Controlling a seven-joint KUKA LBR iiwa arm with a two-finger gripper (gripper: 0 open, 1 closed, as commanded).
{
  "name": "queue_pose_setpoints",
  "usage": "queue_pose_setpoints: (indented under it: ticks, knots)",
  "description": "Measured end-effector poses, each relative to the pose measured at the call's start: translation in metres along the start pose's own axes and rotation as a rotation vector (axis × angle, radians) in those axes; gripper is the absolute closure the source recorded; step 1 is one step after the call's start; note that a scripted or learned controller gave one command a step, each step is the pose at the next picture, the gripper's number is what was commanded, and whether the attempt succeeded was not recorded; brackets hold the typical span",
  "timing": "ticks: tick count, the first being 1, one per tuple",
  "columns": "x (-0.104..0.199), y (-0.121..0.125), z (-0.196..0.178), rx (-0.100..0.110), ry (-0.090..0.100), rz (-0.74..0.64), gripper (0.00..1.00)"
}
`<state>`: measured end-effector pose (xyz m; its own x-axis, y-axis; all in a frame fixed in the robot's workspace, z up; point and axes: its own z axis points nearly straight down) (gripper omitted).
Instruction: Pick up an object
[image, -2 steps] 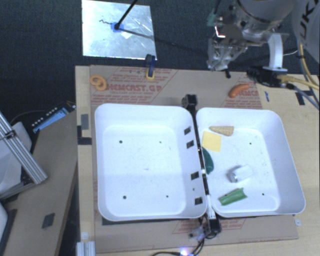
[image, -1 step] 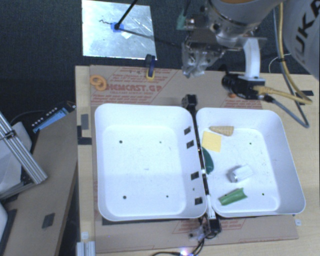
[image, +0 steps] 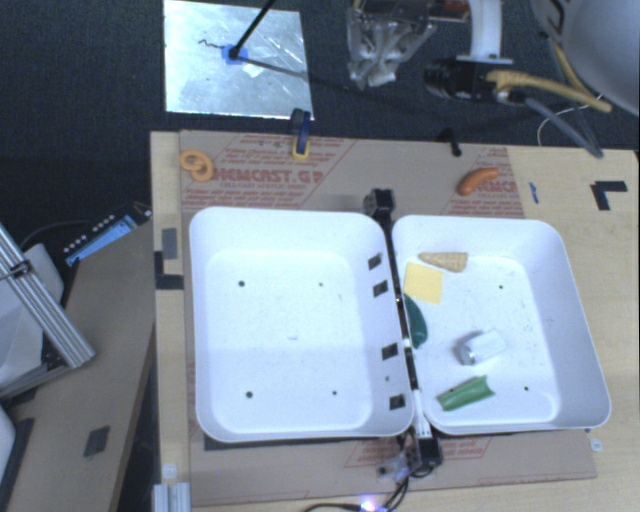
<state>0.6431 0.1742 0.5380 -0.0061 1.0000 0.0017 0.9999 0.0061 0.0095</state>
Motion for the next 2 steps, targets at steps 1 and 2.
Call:
queue_pose_setpoints:
  ticks: [1,2]
  knots:
    - [-0.128,-0.009,0.002,0.007,-0.005,0.016,1.0]
    - [-0.084,-0.073,0.109,0.023,-0.001,-0.001,1.0]
